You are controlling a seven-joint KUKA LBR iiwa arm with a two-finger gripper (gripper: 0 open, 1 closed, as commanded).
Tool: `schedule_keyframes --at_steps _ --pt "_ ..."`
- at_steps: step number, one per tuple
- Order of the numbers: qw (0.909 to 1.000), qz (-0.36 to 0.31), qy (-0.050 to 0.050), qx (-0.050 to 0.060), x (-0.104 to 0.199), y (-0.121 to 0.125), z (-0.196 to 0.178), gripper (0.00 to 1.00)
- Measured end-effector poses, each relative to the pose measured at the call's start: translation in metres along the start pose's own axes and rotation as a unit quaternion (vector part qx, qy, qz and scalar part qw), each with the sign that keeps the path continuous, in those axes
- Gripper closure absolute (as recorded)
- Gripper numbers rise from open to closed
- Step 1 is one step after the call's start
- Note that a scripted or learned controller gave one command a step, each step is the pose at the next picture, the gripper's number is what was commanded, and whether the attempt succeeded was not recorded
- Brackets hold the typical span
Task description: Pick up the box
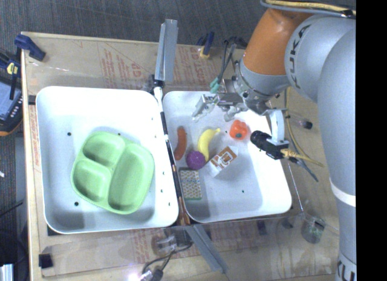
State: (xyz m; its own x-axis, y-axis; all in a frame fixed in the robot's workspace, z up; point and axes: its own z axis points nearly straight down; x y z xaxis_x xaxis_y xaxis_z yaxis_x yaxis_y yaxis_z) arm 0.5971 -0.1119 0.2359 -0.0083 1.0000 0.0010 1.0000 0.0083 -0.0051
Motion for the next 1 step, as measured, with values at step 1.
schedule_keyframes --at_steps 1 --pt "1.0000 -0.004 -0.002 -0.006 -0.0088 -0.0313 0.1299 0.00"
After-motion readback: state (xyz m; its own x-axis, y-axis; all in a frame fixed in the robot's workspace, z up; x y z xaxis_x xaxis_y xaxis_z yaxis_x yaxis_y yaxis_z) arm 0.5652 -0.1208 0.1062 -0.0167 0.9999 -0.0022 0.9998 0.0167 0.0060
